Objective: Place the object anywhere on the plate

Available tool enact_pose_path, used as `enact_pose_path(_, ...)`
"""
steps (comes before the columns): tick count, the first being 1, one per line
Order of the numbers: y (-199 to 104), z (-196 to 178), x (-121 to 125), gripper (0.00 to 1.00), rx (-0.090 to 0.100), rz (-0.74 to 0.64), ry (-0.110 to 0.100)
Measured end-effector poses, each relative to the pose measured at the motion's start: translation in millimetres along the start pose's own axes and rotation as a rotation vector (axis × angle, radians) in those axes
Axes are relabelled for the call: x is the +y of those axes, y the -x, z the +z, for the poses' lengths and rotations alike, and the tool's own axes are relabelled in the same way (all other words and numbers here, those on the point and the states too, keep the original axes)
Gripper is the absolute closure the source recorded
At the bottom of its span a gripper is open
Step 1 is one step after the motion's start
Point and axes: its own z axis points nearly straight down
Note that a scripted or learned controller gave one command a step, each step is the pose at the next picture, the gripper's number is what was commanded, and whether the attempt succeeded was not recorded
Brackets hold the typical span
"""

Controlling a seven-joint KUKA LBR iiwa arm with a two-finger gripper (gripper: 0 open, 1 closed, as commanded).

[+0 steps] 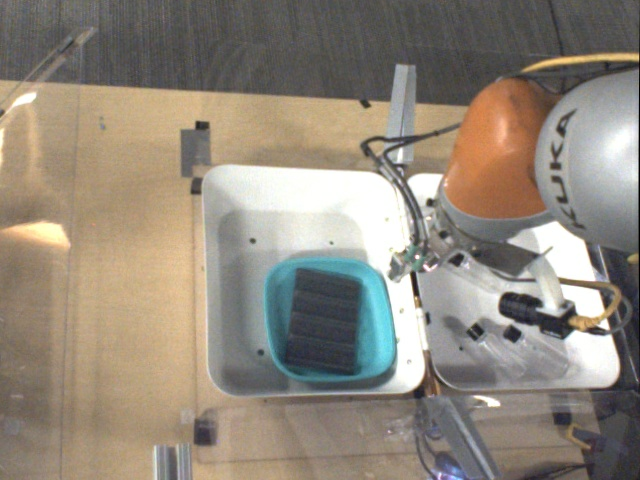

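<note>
Tan wood worktop [120, 268] bearing two glossy white bins. Lies already on the teal square plate [376, 313] in the left bin [230, 268]: the block [322, 320], dark, ribbed and matte, long axis near-to-far, well left of the arm [500, 158] hanging over the right bin [590, 368]. Cannot tell the grip's state under the wrist.

plate [378, 313]: turquoise blue, plain
object [323, 320]: dark grey, with ridges across it
left bin [232, 298]: white
right bin [590, 368]: white
arm [590, 158]: grey, with an orange band and black letters
bench [100, 298]: light brown wood
</note>
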Motion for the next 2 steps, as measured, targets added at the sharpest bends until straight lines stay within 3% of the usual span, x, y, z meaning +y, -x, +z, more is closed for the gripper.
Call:
enact_pose_path(1,0,0,0,0.00,0.000,0.000,0.000)
enact_pose_path(2,45,-143,-71,0.00,-0.006,-0.121,0.004)
